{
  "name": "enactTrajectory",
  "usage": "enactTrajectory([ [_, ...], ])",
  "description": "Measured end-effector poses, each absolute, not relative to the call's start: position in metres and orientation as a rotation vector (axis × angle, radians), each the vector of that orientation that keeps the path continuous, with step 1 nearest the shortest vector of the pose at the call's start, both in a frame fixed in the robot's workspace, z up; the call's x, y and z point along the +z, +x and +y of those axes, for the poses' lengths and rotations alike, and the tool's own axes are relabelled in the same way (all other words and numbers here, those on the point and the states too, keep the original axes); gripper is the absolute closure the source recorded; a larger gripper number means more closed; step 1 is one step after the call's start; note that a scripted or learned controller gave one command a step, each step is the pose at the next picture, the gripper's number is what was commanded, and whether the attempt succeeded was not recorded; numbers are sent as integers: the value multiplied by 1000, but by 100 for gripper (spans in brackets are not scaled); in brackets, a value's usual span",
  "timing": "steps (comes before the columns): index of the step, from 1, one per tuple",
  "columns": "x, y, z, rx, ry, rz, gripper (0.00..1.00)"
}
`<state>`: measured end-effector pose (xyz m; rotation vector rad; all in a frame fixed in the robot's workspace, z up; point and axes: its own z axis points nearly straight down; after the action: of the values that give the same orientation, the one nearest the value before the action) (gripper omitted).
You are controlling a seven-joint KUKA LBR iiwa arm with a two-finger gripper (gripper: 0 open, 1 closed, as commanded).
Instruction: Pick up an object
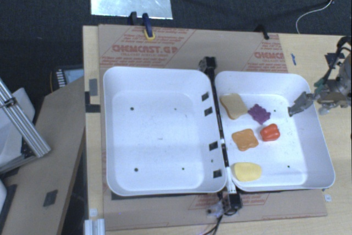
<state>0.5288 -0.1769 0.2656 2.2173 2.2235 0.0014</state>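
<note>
While five items lie in the right bin (pixel 316 135), the gripper (pixel 300 104) hangs at its right rim, apparently touching nothing; finger state cannot be told.

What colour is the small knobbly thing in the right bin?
Purple: the knobbly toy, seen clearly in the camera view.

One fixed camera looks down at a slant on both bins (pixel 159 77).
</note>
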Motion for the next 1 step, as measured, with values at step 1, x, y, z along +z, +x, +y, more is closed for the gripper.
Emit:
enactTrajectory([
  [1,79,557,-143,3,2214,2229,0],
])
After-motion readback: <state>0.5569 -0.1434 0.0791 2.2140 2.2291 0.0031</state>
